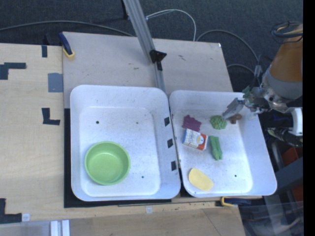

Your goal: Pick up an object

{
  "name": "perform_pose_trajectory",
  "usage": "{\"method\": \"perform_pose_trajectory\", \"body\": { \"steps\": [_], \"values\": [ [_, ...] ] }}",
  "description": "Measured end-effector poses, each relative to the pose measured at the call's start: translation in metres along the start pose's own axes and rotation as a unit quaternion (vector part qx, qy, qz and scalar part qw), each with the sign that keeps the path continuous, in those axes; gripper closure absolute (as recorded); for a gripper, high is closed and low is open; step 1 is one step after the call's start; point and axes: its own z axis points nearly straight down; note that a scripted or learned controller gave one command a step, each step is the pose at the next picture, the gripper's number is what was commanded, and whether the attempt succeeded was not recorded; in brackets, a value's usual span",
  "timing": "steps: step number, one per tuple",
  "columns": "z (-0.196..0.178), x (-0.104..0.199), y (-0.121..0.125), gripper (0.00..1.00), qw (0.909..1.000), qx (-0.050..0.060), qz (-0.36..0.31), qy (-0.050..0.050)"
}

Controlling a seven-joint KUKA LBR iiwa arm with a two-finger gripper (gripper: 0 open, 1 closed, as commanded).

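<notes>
From my station I count two white bins. Nearest me in the right bin (256,178) lies one yellow piece (200,179), at its near left. Farther back sit one green pod-shaped item (215,148), one small white and red carton (195,139) just left of it, one purple piece (191,122) touching the carton's far side, and one green broccoli-like lump (218,122) to the right. The left bin (118,97) holds one green bowl (107,162) at its near left. The gripper (232,111) hangs over the right bin's far right, just beside the broccoli-like lump; I cannot tell how far apart its tips are, nor see anything in them.
</notes>
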Motion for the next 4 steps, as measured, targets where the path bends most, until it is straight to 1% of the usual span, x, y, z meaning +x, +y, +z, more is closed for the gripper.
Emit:
{"method": "perform_pose_trajectory", "body": {
  "steps": [1,2,3,4],
  "values": [
    [0.000,0.000,0.000,0.00,1.0000,0.000,0.000,0.000],
    [0.056,-0.009,0.001,0.00,1.0000,0.003,0.001,0.000],
    [0.113,-0.019,-0.002,0.00,1.0000,0.003,0.001,0.000],
    [0.120,-0.018,-0.002,0.00,1.0000,0.000,0.000,-0.001]
  ]
}}
